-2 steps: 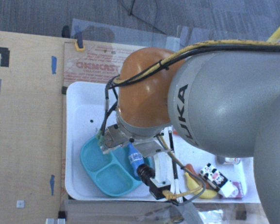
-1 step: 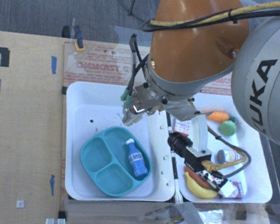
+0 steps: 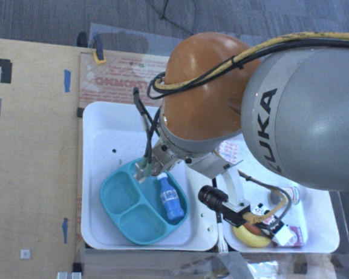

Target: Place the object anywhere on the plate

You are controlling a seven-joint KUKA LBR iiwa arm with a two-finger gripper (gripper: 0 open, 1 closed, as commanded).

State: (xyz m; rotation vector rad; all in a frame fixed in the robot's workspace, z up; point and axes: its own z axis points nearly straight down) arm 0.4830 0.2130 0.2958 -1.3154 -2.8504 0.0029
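Camera view: we saw the fingers [image 3: 142,171] low over the far rim of the blue plate [image 3: 121,193] in the left bin [image 3: 94,159]. We could not tell whether they were spread or pressed together; nothing was visibly pinched. The blue bottle [image 3: 170,197] lay on the plate, just right of the fingers, in its right-hand compartment. We judged placement done; a good finish needs a straight vertical lift, clear of bottle and rim. The right bin [image 3: 324,228] held a banana [image 3: 250,235].
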